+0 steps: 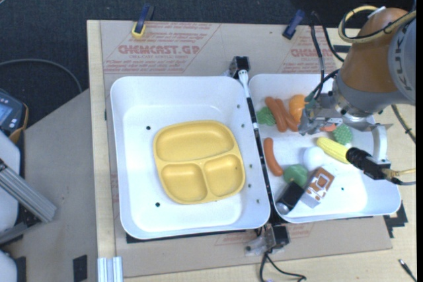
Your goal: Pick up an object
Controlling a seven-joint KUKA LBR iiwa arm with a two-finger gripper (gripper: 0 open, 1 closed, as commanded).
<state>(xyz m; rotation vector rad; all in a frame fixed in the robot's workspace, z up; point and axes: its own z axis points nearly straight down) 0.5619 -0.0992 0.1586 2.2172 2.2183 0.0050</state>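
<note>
Orange carrot touching jaws at left, right bin; jaw spread unreadable.

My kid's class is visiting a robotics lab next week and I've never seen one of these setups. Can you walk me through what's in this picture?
One camera looks down at a slant on a bench holding two shallow white bins. The left bin contains a yellow divided plate. The right bin holds toy food and small items: a corn cob, sausages, another sausage, green pieces and a small box. The grey and orange shape on the right is the robot arm. Its hand is down among the items at the far end of the right bin. Whether it grips anything cannot be made out.
</note>
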